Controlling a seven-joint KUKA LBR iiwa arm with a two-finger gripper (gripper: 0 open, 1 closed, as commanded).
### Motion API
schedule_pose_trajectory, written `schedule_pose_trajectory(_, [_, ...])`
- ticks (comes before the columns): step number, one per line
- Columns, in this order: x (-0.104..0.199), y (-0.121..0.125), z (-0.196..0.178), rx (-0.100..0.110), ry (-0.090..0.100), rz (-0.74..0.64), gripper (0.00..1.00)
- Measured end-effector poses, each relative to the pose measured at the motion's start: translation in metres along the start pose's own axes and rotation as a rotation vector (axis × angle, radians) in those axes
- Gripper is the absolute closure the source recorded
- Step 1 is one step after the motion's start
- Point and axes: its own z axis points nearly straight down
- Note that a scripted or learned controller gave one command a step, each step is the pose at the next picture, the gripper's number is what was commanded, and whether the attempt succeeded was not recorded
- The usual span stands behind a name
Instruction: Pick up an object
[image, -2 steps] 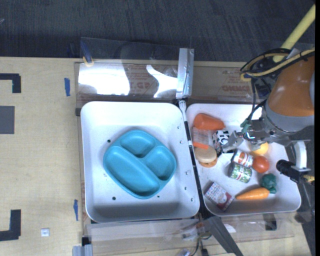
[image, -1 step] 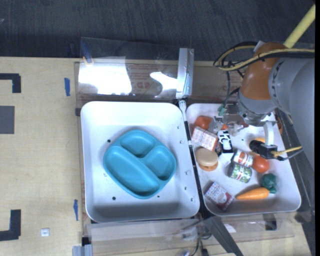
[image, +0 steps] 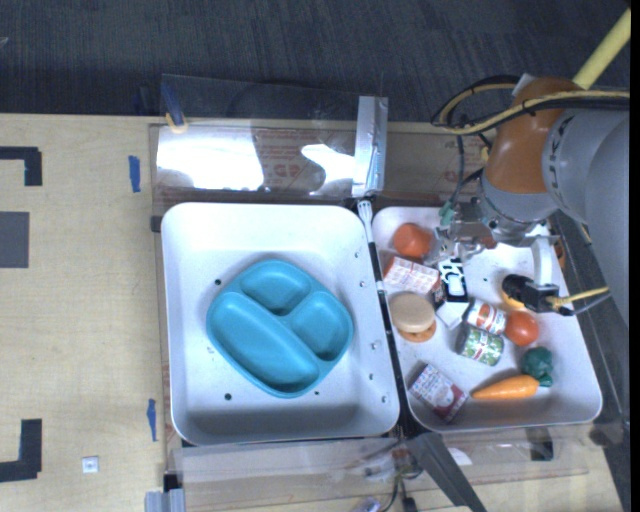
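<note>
Beneath jaws (image: 455, 262), perhaps black-white carton (image: 455, 280)

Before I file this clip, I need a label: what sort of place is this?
Most likely a robot picking test bench: two white bins side by side, toy food such as a carrot, and a grey arm reaching in.

Pincer (image: 455, 262) fingers indistinct amid bin (image: 585, 385) clutter

A robot lab: a wooden table (image: 70, 330) marked with black tape, two white bins (image: 200, 260) left of and beneath the claw (image: 455, 240), loose cables (image: 470, 100) above it.
</note>
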Motion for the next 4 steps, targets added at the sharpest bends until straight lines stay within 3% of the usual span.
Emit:
schedule_pose_trajectory(1, [0.0,0.0,0.0,0.0,0.0,0.0,0.0])
schedule_pose_trajectory(2, [0.002,-0.029,0.024,-0.017,0.001,0.127,0.0])
schedule_pose_trajectory(3, [-0.001,-0.028,0.012,-0.022,0.0,0.131,1.0])
schedule_pose_trajectory(4, [0.033,-0.003,-0.094,-0.023,0.0,0.092,1.0])
